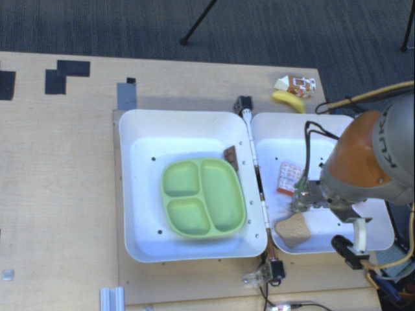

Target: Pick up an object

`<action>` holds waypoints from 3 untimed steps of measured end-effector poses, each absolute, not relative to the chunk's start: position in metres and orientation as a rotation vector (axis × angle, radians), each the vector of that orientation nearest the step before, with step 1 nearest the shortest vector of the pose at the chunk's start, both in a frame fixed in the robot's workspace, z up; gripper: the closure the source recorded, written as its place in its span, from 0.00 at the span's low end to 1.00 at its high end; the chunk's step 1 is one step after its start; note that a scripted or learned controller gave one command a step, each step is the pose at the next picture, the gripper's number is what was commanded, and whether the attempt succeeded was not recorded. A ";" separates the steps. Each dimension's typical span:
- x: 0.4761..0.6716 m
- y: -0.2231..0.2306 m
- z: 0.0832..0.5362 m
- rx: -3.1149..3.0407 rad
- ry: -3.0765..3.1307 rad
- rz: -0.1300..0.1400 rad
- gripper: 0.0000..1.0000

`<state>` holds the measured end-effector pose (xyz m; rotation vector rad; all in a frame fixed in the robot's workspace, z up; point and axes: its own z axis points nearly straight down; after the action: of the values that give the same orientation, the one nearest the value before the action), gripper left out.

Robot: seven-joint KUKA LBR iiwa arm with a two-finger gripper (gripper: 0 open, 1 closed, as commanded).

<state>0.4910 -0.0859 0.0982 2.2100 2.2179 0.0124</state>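
Tan sponge-like block (293,229) just below the jaws, their opening hidden.

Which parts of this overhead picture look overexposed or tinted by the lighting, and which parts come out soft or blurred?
Camera view: the left bin glares bright with a bluish cast on its floor around the green divided plate; the right bin is similarly washed out; the gripper and small packet are soft, print unreadable; the bench is evenly lit.

left bin (139,173): green divided plate (202,197) | right bin (279,131): tan sponge-ish block (293,230), red-white packet (288,177) | gripper (302,199) low over right bin, just above block | banana (287,100) on worktop (58,193)
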 end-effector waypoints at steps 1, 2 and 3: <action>0.491 -0.086 0.098 2.210 2.218 0.012 0.00; 0.489 -0.084 0.087 2.217 2.218 0.006 0.00; 0.491 -0.084 0.098 2.212 2.218 0.013 1.00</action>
<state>0.4909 -0.0839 0.0982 2.2115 2.2181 0.0130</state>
